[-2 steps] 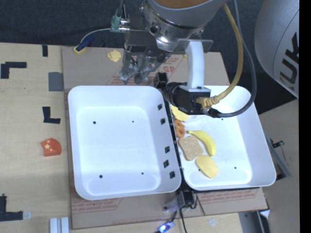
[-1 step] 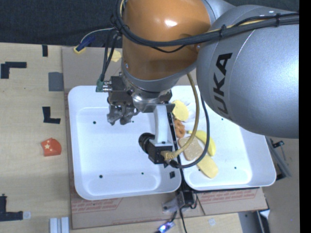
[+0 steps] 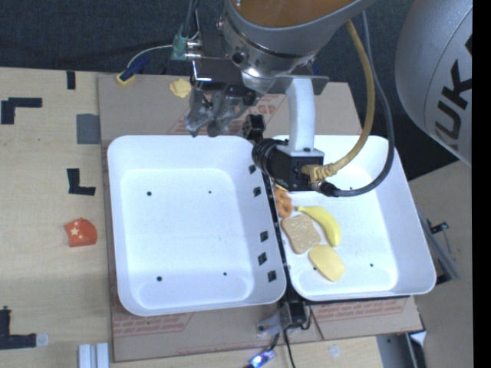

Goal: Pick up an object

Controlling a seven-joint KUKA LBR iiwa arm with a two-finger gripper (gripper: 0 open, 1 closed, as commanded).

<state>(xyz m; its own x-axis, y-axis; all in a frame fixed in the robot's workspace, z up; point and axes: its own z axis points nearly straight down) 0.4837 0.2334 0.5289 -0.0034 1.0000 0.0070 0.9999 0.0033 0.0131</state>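
The gripper (image 3: 209, 123) is positioned beyond the left bin (image 3: 126, 159); its grasp state cannot be told. The banana (image 3: 324, 222) lies to the right.

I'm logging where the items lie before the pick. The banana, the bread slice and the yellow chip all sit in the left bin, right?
Not quite: the camera view shows the banana, bread slice and yellow chip in the right bin, near its left wall.
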